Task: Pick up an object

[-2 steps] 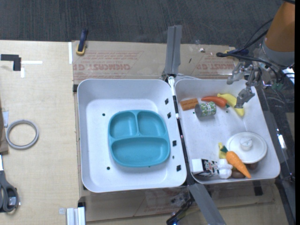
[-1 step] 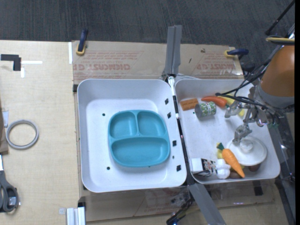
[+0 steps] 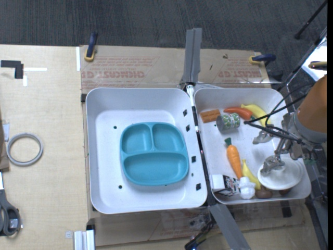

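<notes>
On the pale wooden table (image 3: 41, 191), the metal two-finger gripper (image 3: 271, 152) is hovering above a round white bowl (image 3: 283, 177), jaws parted, gripping nothing.

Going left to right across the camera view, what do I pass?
Tape roll → blue divided plate → carrot → white bowl

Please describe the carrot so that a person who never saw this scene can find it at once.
Look in the right white bin, near its middle. The carrot lies there lengthwise: an orange cone with a green top, left of the gripper. No neighbour shares that green tuft.
</notes>
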Action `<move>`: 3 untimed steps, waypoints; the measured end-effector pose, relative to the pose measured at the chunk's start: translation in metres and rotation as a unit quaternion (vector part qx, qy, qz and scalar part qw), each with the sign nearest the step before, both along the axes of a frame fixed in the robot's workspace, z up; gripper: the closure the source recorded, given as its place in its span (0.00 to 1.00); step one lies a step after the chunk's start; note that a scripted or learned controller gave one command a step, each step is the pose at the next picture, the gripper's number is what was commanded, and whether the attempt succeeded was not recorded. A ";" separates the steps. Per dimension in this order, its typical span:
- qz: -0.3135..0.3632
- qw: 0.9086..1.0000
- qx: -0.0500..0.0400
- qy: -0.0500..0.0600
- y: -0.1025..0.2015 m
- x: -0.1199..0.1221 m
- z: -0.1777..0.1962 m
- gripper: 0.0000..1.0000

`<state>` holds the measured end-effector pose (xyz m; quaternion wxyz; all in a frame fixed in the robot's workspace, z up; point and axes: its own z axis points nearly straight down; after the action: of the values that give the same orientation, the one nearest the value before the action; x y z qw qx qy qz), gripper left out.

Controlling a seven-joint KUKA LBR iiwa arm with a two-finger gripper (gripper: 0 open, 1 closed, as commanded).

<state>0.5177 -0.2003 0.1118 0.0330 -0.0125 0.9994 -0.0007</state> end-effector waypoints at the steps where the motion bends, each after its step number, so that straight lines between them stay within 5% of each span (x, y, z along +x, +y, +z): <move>1: -0.005 1.000 -0.001 0.022 0.059 -0.030 -0.015 0.00; 2: -0.109 0.994 0.004 0.031 0.087 0.045 -0.020 0.00; 3: -0.107 0.994 0.003 0.032 0.107 0.035 -0.020 0.00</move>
<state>0.5530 -0.0937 0.0923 0.0013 0.0941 0.9956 -0.0005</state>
